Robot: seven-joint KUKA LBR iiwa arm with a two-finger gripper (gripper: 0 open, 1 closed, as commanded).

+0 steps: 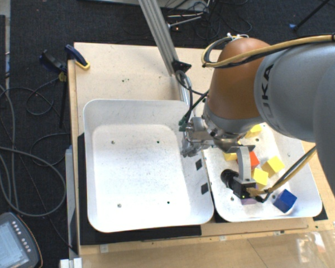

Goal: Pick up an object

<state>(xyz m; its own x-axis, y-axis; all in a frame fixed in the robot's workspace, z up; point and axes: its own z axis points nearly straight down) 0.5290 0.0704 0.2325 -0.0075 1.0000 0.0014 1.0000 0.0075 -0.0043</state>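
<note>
The gripper (191, 140) is seen low over the line where the two bins meet, at the left edge of the right bin (305, 210) and toward its far end. It is largely covered by the arm (290, 88), so it cannot be told whether it is open or closed, or whether anything is gripped. The objects to be picked are gathered in the right bin, all to the right of the gripper. A yellow block (254, 130) is partly hidden beneath the arm toward the bin's far edge. A small yellow piece (230, 157) is found nearest the gripper, and an orange block (253, 158) lies near the bin's middle. A yellow cube (274, 165) and a second yellow cube (261, 176) are set just beside each other. A blue cube (285, 201) is placed near the bin's near right corner, and a purple piece (249, 201), partly hidden, lies by the near edge. The left bin (134, 166) is set against the right one on the bench (128, 66). A blue and yellow clamp (78, 57) is fixed at the bench's far left corner.
</note>
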